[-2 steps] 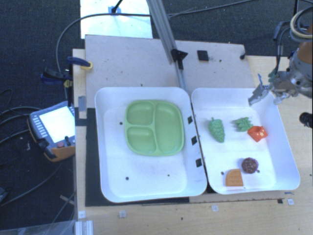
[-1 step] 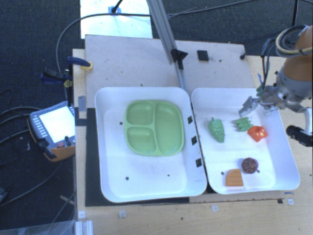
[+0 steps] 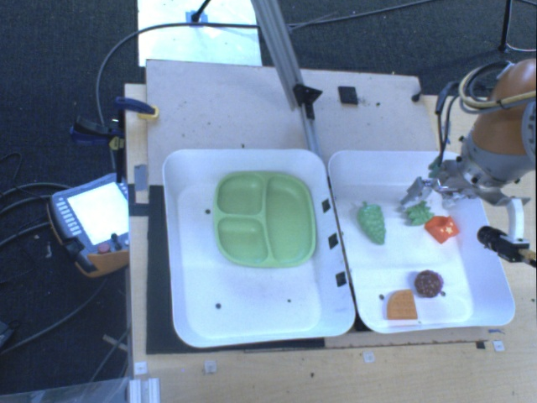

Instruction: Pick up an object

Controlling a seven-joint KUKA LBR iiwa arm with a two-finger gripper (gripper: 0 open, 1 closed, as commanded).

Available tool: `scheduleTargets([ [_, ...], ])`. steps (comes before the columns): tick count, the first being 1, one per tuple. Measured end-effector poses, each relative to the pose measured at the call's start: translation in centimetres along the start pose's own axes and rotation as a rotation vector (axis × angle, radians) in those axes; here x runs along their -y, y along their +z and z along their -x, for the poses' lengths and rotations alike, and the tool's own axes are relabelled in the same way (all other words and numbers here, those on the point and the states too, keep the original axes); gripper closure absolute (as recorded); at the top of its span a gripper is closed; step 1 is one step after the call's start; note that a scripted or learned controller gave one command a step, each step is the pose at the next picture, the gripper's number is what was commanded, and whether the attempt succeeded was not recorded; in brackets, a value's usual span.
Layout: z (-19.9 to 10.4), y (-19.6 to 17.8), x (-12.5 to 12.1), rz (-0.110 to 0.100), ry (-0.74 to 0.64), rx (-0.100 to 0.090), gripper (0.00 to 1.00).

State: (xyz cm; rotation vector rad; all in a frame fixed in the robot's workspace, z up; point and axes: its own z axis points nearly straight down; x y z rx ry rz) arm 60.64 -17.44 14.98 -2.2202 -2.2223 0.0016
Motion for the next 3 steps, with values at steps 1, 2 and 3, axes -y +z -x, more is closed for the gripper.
scheduleTargets([
  [1, -0.4, 4.9, 0.9, -0.001, 0.0, -0.001, 0.0],
  [2, -0.4, 3.5, 0.7, 0.004, 0.0, 0.001, 1.0],
  [3, -0.3, -2.8, 1.1, 0.007, -0.002, 0.001, 1.0],
])
